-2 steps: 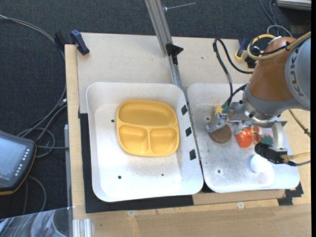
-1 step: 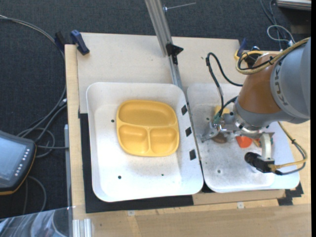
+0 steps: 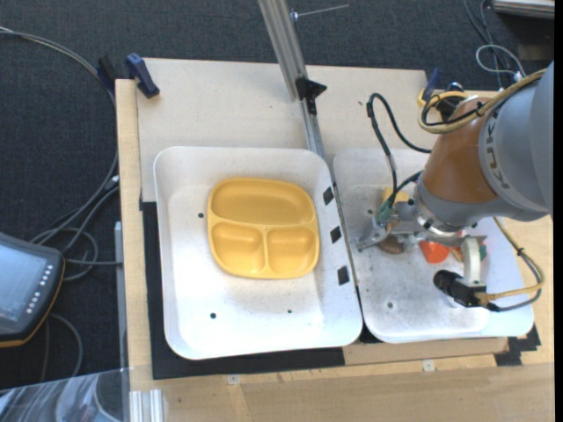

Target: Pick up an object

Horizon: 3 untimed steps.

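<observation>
My gripper (image 3: 380,236) hangs low over the left part of the right bin (image 3: 396,310), below the grey and orange wrist. A small brown object (image 3: 392,247) lies right beside the gripper, and I cannot tell whether they touch. An orange object (image 3: 433,251) sits just to its right, partly under the wrist. A pale rounded object (image 3: 472,257) lies further right. A bit of yellow (image 3: 388,209) shows at the wrist's left edge, mostly hidden by the arm.
The left bin (image 3: 176,262) holds a yellow divided plate (image 3: 262,227) near its middle. A metal pole (image 3: 286,42) slants down from the top to the gap between the bins. Cables loop above the right bin.
</observation>
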Tool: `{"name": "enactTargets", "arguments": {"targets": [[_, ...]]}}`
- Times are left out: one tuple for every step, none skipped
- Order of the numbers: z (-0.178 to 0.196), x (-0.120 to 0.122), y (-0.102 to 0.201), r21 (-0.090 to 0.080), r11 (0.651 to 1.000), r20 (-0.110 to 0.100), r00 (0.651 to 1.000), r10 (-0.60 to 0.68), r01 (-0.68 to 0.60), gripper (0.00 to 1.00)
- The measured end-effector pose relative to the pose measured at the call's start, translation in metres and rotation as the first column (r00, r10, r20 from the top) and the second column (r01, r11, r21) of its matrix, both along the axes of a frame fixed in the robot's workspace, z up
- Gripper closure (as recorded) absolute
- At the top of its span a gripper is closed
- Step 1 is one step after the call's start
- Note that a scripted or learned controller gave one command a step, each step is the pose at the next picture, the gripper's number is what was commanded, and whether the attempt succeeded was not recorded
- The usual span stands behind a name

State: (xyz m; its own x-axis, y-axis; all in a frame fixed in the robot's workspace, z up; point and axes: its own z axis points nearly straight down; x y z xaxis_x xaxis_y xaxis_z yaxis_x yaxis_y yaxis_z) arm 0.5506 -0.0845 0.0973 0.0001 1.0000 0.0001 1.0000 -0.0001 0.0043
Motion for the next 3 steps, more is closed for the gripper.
{"name": "enactTargets", "arguments": {"targets": [[0.011,0.001,0.0,0.001,1.0,0.005,1.0,0.0,0.0,1.0],[0.074,0.004,0.006,-0.001,1.0,0.003,1.0,0.002,-0.002,1.0],[0.118,0.003,0.009,-0.001,1.0,0.002,1.0,0.002,-0.002,1.0]]}}
